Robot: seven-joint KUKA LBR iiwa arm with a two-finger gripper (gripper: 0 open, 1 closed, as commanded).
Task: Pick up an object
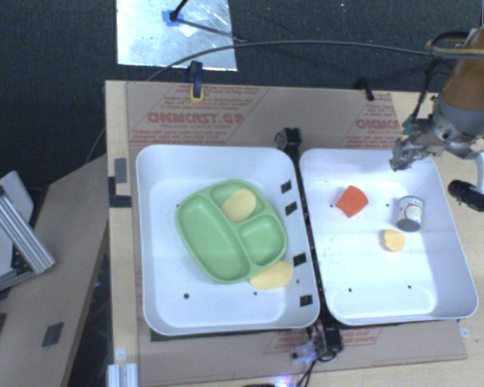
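Camera view shows us the pincer poised over the far rim of the right bin; we cannot tell its state, and nothing is seen in its hold, so we judge the pick not yet begun. Candidates lie near: an orange block, a small can and a yellow piece. In the left bin, 1 green tray carries a yellow item, another lies beside it. Both bins rest on brown cardboard covering the table, against a dark backdrop.
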